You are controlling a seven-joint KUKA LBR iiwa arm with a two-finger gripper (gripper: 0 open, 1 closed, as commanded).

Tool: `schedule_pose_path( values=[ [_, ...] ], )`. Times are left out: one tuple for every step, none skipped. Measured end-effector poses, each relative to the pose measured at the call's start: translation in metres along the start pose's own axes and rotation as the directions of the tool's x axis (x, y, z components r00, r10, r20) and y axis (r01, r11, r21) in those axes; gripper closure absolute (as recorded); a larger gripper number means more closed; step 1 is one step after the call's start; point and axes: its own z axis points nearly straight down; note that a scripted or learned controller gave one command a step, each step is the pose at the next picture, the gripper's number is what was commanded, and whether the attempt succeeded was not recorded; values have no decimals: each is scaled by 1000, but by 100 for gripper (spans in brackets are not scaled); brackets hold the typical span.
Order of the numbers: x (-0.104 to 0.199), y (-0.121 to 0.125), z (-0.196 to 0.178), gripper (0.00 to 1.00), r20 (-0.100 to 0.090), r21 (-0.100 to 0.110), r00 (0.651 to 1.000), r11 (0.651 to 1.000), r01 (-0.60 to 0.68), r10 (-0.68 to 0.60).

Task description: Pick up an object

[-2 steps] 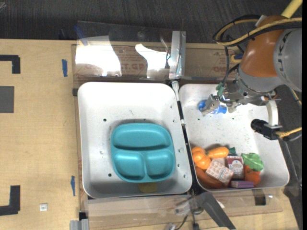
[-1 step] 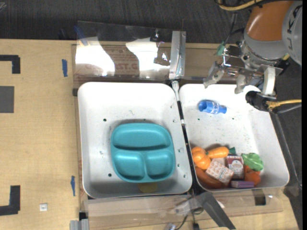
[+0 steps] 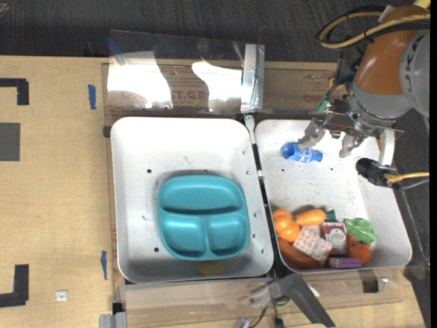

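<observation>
- Hanging over the back of the right bin (image 3: 403,248), the gripper (image 3: 330,142) is sitting with its two fingers spread apart and nothing between them.
- The arm (image 3: 386,67) is reaching in from the right, grey with that orange band showing above the wrist, and a yellow cable (image 3: 348,24) is looping off behind it.
- A small blue bottle (image 3: 302,153) is lying on its side on the bin floor, just left of the left finger (image 3: 311,137) and a bit lower. Looks close to the fingertip, but I honestly can't tell if they're touching.
- The rest of the stuff is piling up along the front edge of the right bin: an orange ball-ish fruit (image 3: 285,224), a carrot-looking thing (image 3: 311,217), a couple of little printed boxes (image 3: 323,241), and something green and leafy (image 3: 360,229). All of it is crowding together, well apart from the gripper.
- Over in the left bin (image 3: 136,142), a teal divided tray (image 3: 203,216) is lying flat, three compartments facing up.
- A clear plastic sheet (image 3: 184,77) is standing behind the left bin and catching a lot of glare.
- Both bins are sitting side by side on the tan bench (image 3: 51,203), with a few black marks and bits of blue tape on it.
</observation>
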Motion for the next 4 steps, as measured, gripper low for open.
schedule_pose_path(
  values=[
    [-58,-120,75,0,-1,-3,977,977,211,-211],
    [-29,-114,111,0,-12,-43,997,996,-80,80],
    [-19,-71,123,0,-6,-14,982,982,-189,189],
    [-63,-117,124,0,-1,-17,998,998,67,-67]
  ],
)
